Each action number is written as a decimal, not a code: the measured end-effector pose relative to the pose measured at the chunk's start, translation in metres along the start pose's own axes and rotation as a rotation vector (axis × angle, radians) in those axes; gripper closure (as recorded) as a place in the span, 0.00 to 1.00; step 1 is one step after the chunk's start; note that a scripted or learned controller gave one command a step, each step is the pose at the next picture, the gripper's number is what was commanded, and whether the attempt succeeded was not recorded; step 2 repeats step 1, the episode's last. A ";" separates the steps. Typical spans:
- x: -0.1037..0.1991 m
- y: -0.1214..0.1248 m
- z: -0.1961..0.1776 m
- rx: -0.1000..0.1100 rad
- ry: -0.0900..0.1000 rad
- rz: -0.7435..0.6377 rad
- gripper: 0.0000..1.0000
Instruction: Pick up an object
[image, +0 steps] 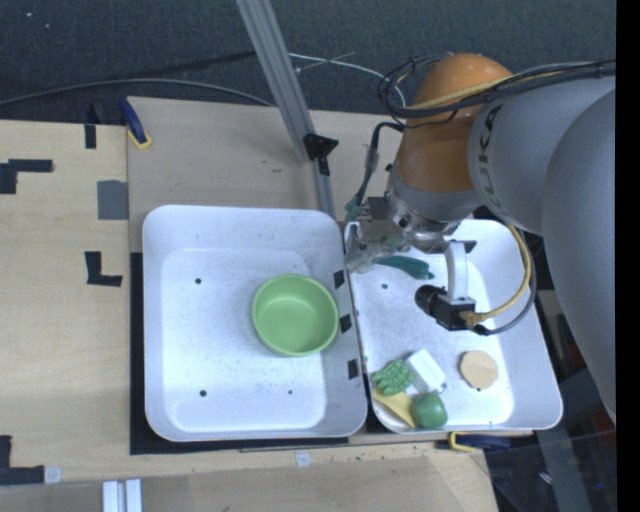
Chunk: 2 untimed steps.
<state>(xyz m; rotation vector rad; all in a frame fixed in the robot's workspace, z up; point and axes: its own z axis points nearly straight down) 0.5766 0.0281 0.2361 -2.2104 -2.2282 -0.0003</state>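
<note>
From the camera above, the table (60, 330) carries two shallow white bins side by side. The left bin (190, 400) holds a single pale green bowl (295, 315), round, upright and open toward the camera, sitting right of the bin's middle, near the wall shared with the other bin.

The right bin (520, 395) holds the small things. At its near edge lie a cluster: a ridged green piece (393, 377), a white block (427, 369) just beside it, a yellow piece (393, 407) under them and a rounded green object (430, 411) touching the yellow one. A flat tan disc (479, 369) lies a little apart to their right. A teal object (408, 266) lies near the bin's far left corner.

The grey arm with its orange band reaches in from the right, and the gripper (362, 248) sits low over the far left corner of the right bin, just beside the teal object. Whether it is released or clenched cannot be told; nothing can be seen held in it.
</note>
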 end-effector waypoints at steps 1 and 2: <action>0.048 -0.001 -0.004 0.000 -0.001 0.001 1.00; 0.048 -0.001 -0.004 0.000 -0.001 0.001 1.00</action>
